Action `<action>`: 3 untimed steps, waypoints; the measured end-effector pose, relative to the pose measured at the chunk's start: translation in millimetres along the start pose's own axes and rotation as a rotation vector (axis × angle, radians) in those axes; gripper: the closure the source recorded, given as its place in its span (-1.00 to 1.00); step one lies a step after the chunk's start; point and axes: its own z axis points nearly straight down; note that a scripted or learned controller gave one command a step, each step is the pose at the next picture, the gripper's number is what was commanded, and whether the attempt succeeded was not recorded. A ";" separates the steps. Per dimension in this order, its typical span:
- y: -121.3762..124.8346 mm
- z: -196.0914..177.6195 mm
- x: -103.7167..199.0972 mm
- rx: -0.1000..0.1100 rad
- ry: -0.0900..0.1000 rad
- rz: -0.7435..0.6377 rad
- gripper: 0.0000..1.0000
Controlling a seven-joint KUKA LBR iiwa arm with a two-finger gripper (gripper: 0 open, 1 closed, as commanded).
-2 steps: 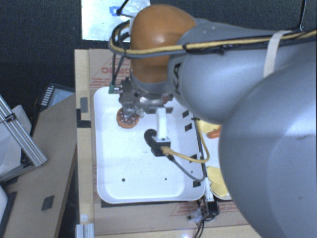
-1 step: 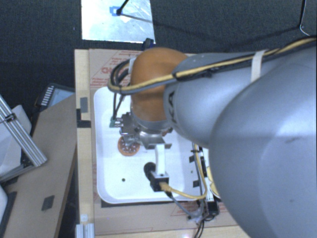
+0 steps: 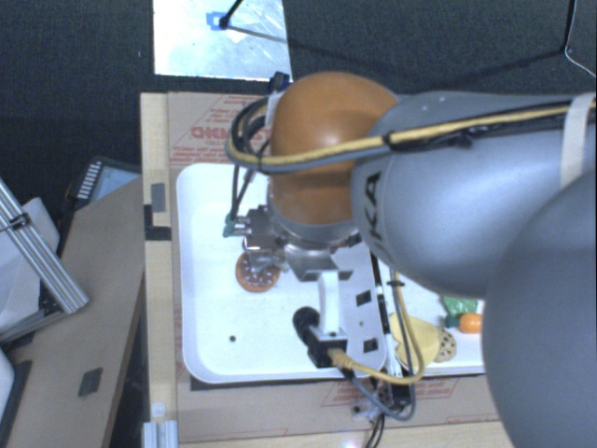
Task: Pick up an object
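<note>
The arm (image 3: 448, 175) comes in from the right and covers much of the white bin (image 3: 201, 250), its orange band (image 3: 322, 133) sitting over the bin's upper middle. Black letters run down the grey housing just right of the band; they look like part of "KUKA", seen at a slant and not fully legible. A yellow cable (image 3: 401, 138) lies across the band and housing, and dark cables (image 3: 244, 129) loop off the band's left side. Below the band the wrist narrows to a metal flange, and the claw (image 3: 261, 261) reaches down from it toward the bin floor; whether the claw is spread or closed cannot be told, since the wrist hides it. A round brown disc (image 3: 257, 274) with a speckled top, the nearest candidate for picking, lies on the bin floor just below and left of the claw, partly hidden by it; contact cannot be judged. At the bin's lower right, beside the arm, sit a yellow piece (image 3: 422, 336), a spotted round piece (image 3: 447, 345), an orange piece (image 3: 470, 322) and a green piece (image 3: 459, 306), close together. A small dark speck (image 3: 232, 339) marks the bin floor at lower left. The bin rests on cardboard (image 3: 201, 119) printed with red lettering above the bin, too blurred to read.
</note>
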 end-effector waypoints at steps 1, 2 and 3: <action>1.3 0.8 9.7 0.000 0.000 -0.001 1.00; 61.6 -28.0 9.4 -0.007 0.001 0.003 1.00; 48.2 -85.9 -27.2 -0.003 0.000 0.004 1.00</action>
